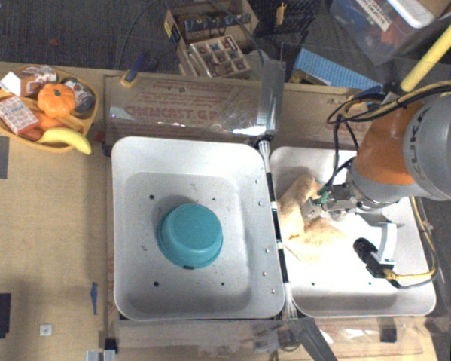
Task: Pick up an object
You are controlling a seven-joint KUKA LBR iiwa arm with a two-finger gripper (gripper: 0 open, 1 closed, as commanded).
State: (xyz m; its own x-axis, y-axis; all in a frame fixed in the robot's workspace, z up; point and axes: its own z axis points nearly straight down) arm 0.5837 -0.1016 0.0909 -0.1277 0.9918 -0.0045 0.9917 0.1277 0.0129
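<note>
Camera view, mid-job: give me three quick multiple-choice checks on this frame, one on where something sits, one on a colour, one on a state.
1. Where is the bowl?
A. in the left bin
B. in the right bin
C. on the bench outside the bins

2. What colour is that bowl?
A. red
B. teal
C. yellow

3. Where is the hand now?
A. high above the left bin
B. parked off the bench
C. low in the right bin at the tan objects

Key: 1 A, it sits mid-floor in the left bin. 2 B, its whole surface is teal. 3 C, the hand is down in the right bin, at the tan objects near its left wall.
</note>
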